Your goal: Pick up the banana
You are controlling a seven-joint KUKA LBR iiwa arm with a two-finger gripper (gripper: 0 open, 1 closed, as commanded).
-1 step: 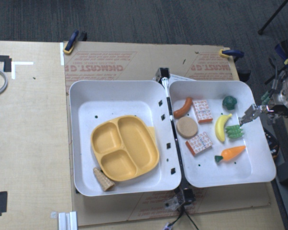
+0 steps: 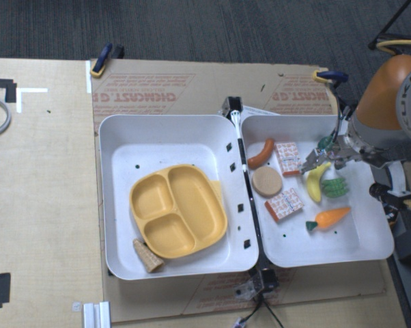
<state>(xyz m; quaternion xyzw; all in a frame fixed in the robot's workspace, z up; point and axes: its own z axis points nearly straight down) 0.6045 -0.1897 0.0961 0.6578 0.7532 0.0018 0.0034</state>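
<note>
The yellow banana point(image 2: 315, 185) lies in the right white bin point(image 2: 328, 257), roughly at its middle, pointing up and to the right. My gripper point(image 2: 317, 162) reaches in from the right and sits low over the banana's upper end. The arm's grey wrist and orange band are at the bin's right edge. The banana still rests on the bin floor.
Close around the banana are a green vegetable point(image 2: 335, 186), a carrot point(image 2: 330, 218), two cracker boxes point(image 2: 287, 158) point(image 2: 284, 204), a round cookie point(image 2: 266, 182) and a sausage point(image 2: 261, 153). The left bin point(image 2: 123, 142) holds a yellow divided plate point(image 2: 178, 210) and a cone point(image 2: 147, 255).
</note>
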